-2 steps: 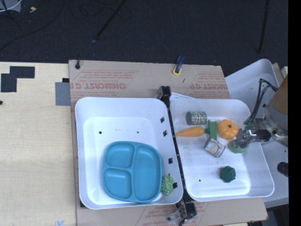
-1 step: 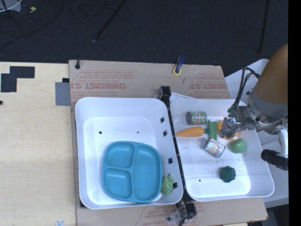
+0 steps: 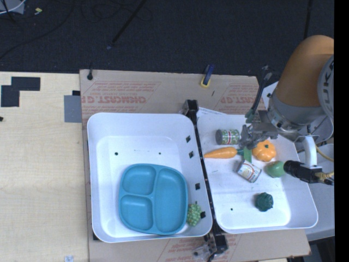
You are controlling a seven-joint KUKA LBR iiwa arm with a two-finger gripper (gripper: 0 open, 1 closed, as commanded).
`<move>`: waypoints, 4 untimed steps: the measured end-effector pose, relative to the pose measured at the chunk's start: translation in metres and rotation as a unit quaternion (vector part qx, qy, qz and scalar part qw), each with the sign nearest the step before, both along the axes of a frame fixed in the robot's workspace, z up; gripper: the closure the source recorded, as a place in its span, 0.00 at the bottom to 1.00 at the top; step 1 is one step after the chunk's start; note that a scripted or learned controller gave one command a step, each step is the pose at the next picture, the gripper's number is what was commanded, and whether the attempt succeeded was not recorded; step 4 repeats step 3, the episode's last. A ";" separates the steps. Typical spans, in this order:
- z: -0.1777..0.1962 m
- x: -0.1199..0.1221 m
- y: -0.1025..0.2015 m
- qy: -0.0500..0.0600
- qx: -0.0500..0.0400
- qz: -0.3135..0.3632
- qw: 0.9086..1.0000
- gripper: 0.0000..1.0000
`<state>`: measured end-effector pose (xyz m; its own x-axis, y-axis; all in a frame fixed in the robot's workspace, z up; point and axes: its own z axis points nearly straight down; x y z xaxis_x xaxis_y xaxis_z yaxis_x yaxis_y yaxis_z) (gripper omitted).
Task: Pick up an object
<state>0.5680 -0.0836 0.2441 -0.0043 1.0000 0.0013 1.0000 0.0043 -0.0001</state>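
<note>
My gripper (image 3: 248, 144) hangs low over the right bin (image 3: 297, 214), in its upper middle. It sits among several toys: a green can (image 3: 227, 136) just to its left, an orange carrot (image 3: 221, 153) below-left, and an orange pepper (image 3: 264, 152) to its right. A second, tilted can (image 3: 248, 171) lies just below it. A light green fruit (image 3: 274, 169) rests beside that can, partly behind a black part of the arm. A dark green lump (image 3: 264, 201) lies apart near the bin's front. I see nothing lifted.
The left bin (image 3: 103, 146) holds a blue divided plate (image 3: 152, 198) and a small green bunch of grapes (image 3: 193, 214) at its right wall. The black divider (image 3: 199, 162) runs between the bins. The arm's grey and orange body (image 3: 302, 86) looms over the right bin's far corner.
</note>
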 end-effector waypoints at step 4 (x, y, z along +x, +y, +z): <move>-0.017 0.061 0.066 0.001 -0.001 -0.001 1.000 1.00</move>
